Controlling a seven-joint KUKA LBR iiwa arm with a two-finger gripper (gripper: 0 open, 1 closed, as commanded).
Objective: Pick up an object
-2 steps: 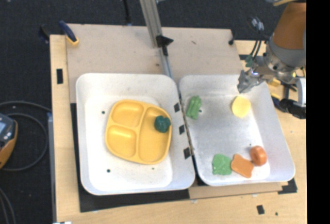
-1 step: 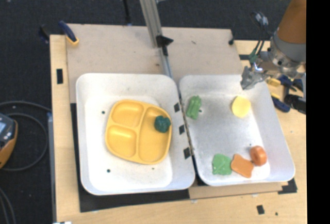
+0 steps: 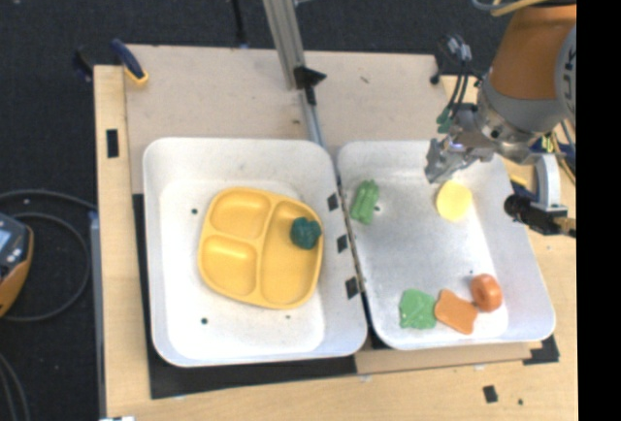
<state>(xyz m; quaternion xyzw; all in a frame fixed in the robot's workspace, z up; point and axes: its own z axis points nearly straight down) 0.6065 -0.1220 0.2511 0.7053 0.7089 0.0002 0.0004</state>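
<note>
Bare floor lies open mid-way in the right white bin, between the round yellow piece, the green block and the front cluster.

One fixed camera above the bench looks down at a slant on both white bins

Left bin: yellow tray, dark green lump on its right part.
Right bin: yellow disc, green pieces, orange pieces.
Gripper: just beside the disc.
</note>
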